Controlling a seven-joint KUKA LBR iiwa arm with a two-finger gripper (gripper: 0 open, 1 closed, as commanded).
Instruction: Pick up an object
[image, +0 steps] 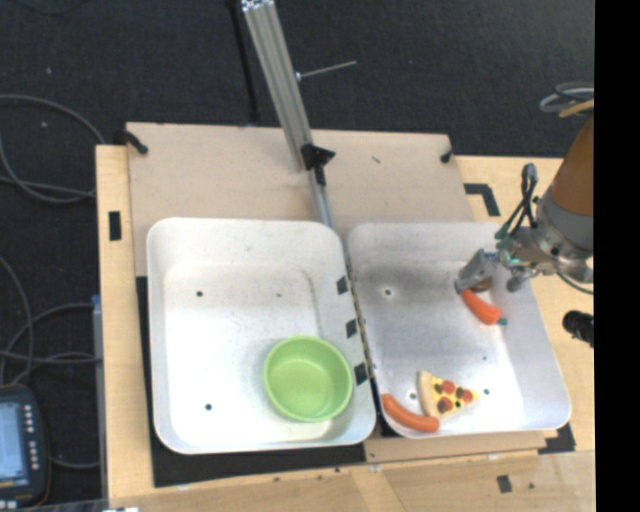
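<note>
My gripper (496, 282) hangs over the upper right part of the right bin (400, 250), at the end of the grey arm with its orange band. It is open, its fingers (474, 272) spread apart. An orange sausage-like piece (483, 307) lies on the bin floor just below the left fingertip, not between the fingers. A toy pizza slice (442, 393) and a second orange sausage (409, 415) lie at the right bin's front edge. In the front right part of the left bin (200, 260) stands a green bowl (308, 377).
A slanted metal pole (290, 100) rises from the back of the bench between the bins. Cables lie on the dark floor to the left. A dark clip (578, 323) sits just outside the right bin's right rim.
</note>
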